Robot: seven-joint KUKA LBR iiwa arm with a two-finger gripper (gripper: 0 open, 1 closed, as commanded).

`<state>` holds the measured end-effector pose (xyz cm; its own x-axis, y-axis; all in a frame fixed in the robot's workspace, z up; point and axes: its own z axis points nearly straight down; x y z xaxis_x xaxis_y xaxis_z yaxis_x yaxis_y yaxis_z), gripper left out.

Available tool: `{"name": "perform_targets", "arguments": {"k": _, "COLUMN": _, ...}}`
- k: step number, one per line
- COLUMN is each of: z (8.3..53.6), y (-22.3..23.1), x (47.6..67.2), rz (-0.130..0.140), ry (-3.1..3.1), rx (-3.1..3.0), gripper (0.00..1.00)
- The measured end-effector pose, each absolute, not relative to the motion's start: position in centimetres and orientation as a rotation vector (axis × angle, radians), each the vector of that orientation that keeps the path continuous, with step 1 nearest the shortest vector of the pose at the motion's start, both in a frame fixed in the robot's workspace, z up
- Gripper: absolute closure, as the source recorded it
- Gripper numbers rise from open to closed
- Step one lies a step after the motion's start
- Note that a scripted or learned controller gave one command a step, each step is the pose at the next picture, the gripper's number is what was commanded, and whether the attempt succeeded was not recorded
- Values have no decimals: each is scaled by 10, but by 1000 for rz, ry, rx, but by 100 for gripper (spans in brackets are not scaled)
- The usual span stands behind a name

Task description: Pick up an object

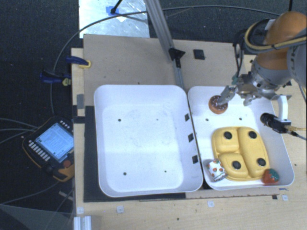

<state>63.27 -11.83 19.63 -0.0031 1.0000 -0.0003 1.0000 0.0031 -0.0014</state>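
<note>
The arm (280,37) enters from the right edge, its orange band uppermost and the grey wrist below it. The end effector (224,97) extends left and downward from the wrist, tilted. Finger state cannot be determined.

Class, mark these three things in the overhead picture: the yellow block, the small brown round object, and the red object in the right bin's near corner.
yellow block (241,153), camera view, middle of its top face.
brown round object (218,105), camera view, its top.
red object (270,177), camera view, its centre.
</note>
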Motion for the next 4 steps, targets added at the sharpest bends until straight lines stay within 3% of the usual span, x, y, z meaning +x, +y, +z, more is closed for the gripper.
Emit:
{"name": "perform_targets", "arguments": {"k": 2, "z": 98, "y": -117, "x": 638, "rz": -4, "ry": -2225, "rx": -2223, "gripper": 0}}
{"name": "perform_targets", "arguments": {"k": 3, "z": 107, "y": -117, "x": 638, "rz": -6, "ry": -2227, "rx": -2223, "gripper": 100}}
{"name": "perform_targets", "arguments": {"k": 4, "z": 160, "y": -127, "x": 639, "rz": -6, "ry": -2226, "rx": -2224, "gripper": 100}}
